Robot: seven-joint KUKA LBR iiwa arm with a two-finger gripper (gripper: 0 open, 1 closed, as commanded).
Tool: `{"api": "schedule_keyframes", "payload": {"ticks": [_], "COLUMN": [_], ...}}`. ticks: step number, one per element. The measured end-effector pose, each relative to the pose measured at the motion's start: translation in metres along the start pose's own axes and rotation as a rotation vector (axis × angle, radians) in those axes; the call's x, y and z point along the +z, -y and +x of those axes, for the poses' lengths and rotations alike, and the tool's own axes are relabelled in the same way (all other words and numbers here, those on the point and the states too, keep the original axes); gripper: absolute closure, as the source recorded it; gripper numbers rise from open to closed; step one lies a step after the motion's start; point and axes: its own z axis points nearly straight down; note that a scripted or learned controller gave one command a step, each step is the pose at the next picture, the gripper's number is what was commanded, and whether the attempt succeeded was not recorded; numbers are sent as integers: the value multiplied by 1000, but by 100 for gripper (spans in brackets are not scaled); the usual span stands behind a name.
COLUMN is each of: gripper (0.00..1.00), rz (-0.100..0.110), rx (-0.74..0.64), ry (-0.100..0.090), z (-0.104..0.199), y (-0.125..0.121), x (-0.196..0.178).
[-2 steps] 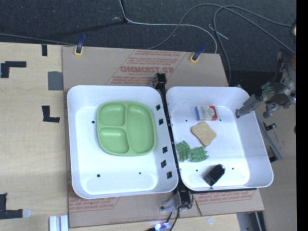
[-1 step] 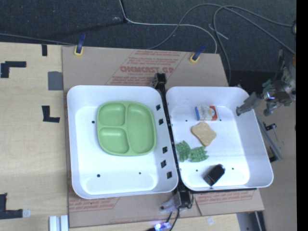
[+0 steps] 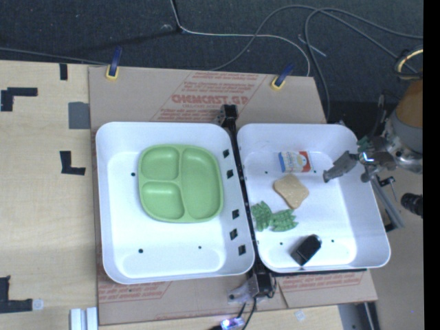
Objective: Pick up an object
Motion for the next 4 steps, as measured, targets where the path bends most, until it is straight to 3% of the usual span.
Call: {"api": "schedule_keyframes", "payload": {"ticks": [2, 3, 4], "gripper": [0, 100, 100], "rz": [-2, -3, -7], "rx": [0, -1, -1], "ry": [0, 0, 1], "z": [-5, -5, -3], "y": [2, 2, -3], "x": [108, 96, 35]}}
